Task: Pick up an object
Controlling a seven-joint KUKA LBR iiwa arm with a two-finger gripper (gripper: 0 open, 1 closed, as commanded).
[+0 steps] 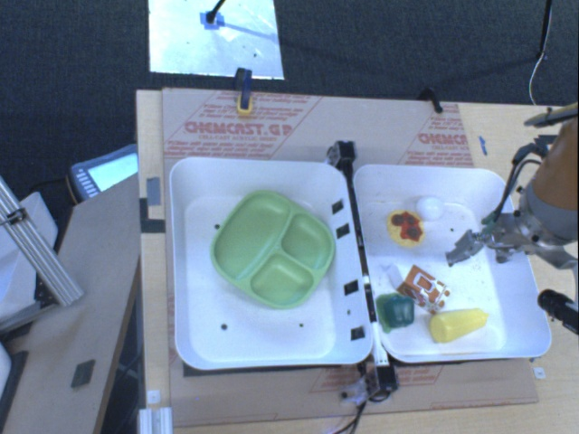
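The right bin (pixel 507 333) holds several small things: a yellow and red piece (pixel 406 227), a white ball (pixel 429 208), an orange and white patterned block (pixel 424 287), a dark green block (pixel 395 311) and a yellow lump (pixel 457 325). My gripper (pixel 463 249) reaches in from the right edge and hangs over the right bin's middle, to the right of the patterned block and below the white ball. Nothing shows between its fingers.
The left bin (pixel 194 333) holds a light green divided plate (pixel 273 248). A black clip divider (pixel 353 242) runs between the two bins. Cardboard lies under both bins, and a grey ramp stands at the far left.
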